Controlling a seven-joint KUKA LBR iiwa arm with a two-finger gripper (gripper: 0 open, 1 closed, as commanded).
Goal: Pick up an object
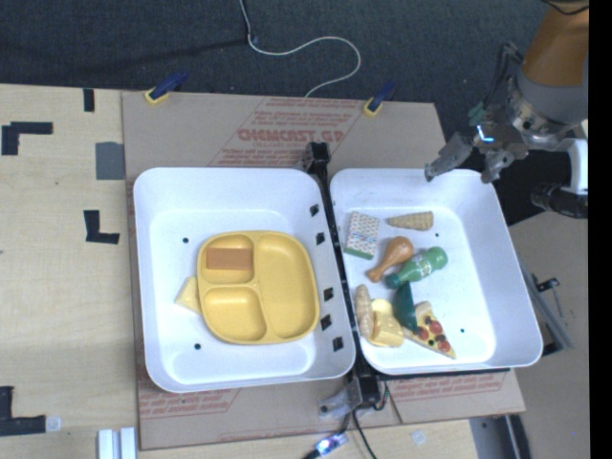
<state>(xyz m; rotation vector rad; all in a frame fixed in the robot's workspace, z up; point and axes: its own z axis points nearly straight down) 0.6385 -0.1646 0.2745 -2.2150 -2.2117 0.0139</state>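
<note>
Gripper [466, 163]: fingers spread wide, holding nothing, above right bin [497, 256] far rim | Objects: pizza slice [430, 331], green bottle [419, 267], drumstick [390, 256] clustered in right bin | Left bin [163, 256]: yellow tray [258, 287]

arm: upper right, wrist angled down | claw [466, 164]: spread, holding nothing
</note>
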